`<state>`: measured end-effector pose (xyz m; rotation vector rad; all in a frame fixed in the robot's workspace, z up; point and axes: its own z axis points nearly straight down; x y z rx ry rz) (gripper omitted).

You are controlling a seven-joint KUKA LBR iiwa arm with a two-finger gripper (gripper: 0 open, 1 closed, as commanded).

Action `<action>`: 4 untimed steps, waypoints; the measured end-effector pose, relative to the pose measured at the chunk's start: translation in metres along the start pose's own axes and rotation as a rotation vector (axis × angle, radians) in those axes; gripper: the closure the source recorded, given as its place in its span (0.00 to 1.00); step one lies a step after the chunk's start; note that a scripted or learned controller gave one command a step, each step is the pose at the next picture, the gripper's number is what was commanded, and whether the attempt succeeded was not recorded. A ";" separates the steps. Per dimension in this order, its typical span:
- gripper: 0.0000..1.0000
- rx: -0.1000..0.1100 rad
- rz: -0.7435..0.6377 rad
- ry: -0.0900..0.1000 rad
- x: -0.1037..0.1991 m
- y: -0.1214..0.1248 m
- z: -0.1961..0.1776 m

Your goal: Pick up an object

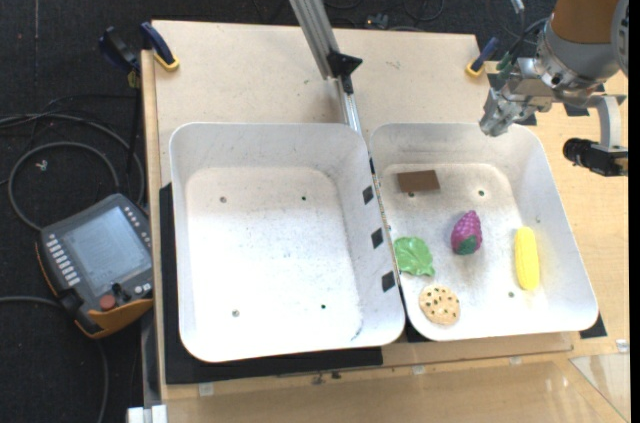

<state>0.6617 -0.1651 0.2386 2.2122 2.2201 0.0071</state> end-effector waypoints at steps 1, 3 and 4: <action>1.00 0.004 0.001 0.001 0.000 0.001 -0.019; 1.00 0.008 -0.005 0.004 0.105 -0.029 -0.029; 1.00 0.010 -0.005 0.004 0.155 -0.048 -0.031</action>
